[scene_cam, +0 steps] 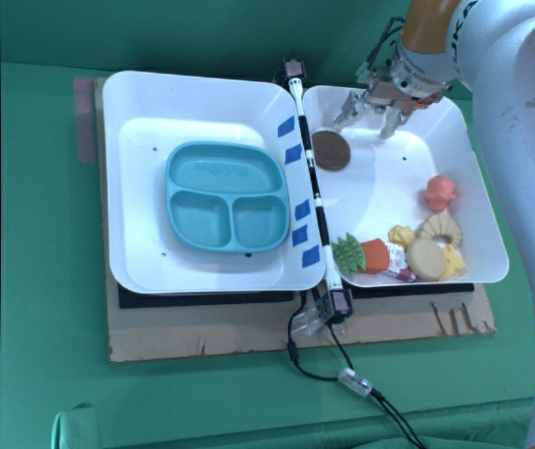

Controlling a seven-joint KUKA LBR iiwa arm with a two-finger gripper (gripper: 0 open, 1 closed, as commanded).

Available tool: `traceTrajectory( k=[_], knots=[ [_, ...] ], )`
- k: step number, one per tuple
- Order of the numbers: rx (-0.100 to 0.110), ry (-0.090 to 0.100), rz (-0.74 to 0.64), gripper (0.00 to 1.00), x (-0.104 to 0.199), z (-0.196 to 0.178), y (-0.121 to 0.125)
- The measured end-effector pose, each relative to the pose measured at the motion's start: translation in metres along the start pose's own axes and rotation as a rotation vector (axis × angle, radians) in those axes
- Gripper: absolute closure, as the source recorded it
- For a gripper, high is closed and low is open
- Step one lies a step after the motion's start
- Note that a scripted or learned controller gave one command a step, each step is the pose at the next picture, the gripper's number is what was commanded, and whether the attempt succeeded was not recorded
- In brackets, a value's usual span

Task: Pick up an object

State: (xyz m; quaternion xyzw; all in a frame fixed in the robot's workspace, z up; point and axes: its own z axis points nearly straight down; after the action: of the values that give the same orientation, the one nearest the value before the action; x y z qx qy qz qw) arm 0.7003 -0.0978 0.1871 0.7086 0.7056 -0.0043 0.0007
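Right bin (473,171) beneath gripper (368,117); fingers spread wide, nothing between, touching nothing. Brown disc (330,151) just below-left of fingertips, apart. Toy cluster — carrot (373,254), pineapple slice (441,229), pink piece (440,193) — well away at near corner.

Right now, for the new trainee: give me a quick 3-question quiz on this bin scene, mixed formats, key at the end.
1. True or false: the teal divided plate lies in the right bin.
2. Multiple choice: which object lies nearest the gripper? A) brown round disc B) carrot toy C) red toy
3. Fill in: the gripper's jaws are spread and hold ____.

Key:
1. False; it lies in the left bin.
2. A
3. nothing; the gripper hangs over the right bin's far end with no object between the jaws.
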Motion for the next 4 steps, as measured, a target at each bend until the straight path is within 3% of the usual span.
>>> traceTrajectory(
  k=[4],
  knots=[
    [0.001,0.0,0.001,0.0,0.0,0.0004,-0.0001]
  ],
)
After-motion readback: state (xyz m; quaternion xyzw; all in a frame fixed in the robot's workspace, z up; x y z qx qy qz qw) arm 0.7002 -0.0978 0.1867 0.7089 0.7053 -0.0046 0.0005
